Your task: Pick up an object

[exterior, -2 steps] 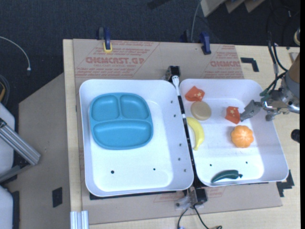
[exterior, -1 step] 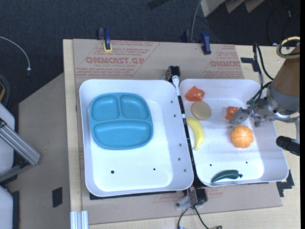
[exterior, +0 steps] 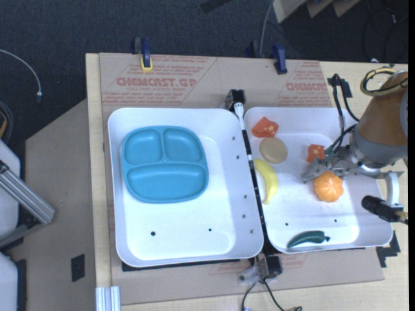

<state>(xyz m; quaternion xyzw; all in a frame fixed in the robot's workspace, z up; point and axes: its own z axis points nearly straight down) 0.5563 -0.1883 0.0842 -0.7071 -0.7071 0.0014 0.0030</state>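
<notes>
Orange fruit lies in the right bin, toward its right half, on the bin floor. It looks like the likeliest target, since the gripper is low just above and left of it, touching or nearly so. Whether the gripper is spread or closed cannot be told from this slant; nothing is plainly seen between its tips.

Judgement on progress: the approach appears made, but the pick is not yet done — the fruit looks to be resting on the bin, not lifted. Left to do: secure a hold and raise it clear.

Close by: a small red piece just left of the gripper, near enough to be the target instead. Further left, a tan round disc, a second red piece above it, and a banana along the bin's left wall. A dark green pepper lies near the front edge.

Left bin holds a blue divided plate — untouched, well apart from the arm. Both bins sit on the worktop.
</notes>
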